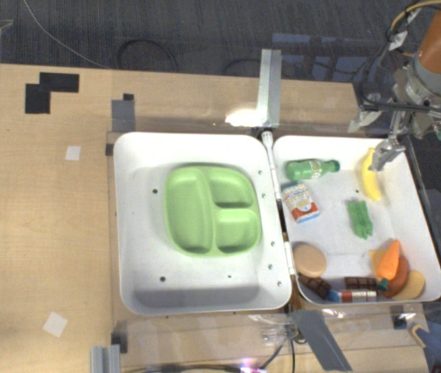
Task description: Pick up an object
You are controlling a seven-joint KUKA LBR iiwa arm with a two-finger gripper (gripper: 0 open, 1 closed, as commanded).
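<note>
We see the gripper (pixel 389 149) just above the banana (pixel 370 179) near the right bin's (pixel 432 231) back edge; its opening we cannot tell.

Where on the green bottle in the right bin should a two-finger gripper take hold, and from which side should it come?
Probably across the middle of the green bottle, coming from straight above. It lies on its side near the right bin's far wall, long axis running left-right, so fingers closing across its narrow width should fit, with bare floor on both sides.
</note>
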